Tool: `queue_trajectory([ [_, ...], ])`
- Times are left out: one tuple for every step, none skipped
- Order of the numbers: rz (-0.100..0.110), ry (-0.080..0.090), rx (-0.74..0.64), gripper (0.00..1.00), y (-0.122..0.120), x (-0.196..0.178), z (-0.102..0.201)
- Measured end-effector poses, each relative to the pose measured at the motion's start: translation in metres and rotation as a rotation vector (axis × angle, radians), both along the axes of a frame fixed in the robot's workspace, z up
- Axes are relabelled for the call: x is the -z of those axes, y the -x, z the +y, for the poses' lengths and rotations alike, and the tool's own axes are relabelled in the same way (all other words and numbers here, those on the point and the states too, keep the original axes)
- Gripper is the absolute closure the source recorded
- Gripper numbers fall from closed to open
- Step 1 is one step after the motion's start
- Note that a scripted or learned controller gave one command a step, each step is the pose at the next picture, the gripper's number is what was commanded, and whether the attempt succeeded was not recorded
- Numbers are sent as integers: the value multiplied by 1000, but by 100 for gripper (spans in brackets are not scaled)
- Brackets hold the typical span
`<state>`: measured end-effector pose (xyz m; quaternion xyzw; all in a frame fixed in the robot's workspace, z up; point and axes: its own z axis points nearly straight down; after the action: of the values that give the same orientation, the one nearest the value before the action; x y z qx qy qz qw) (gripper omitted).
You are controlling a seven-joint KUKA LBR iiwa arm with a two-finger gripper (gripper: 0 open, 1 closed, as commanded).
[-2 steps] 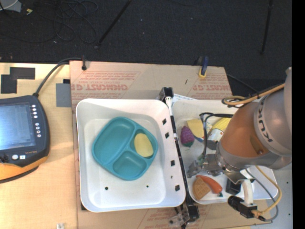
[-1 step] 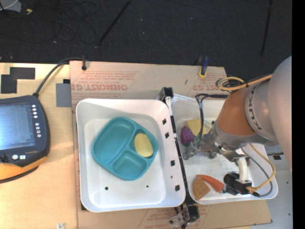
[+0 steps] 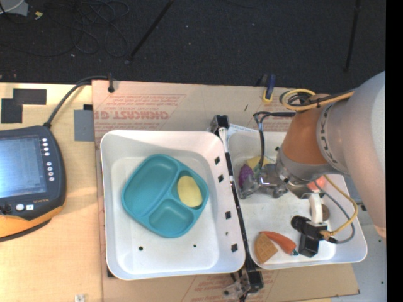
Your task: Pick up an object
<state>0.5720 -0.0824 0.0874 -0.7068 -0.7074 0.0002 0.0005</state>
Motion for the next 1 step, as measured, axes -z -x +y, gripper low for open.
queue_trajectory([
  [14, 2, 2, 0, -70, 3, 0],
])
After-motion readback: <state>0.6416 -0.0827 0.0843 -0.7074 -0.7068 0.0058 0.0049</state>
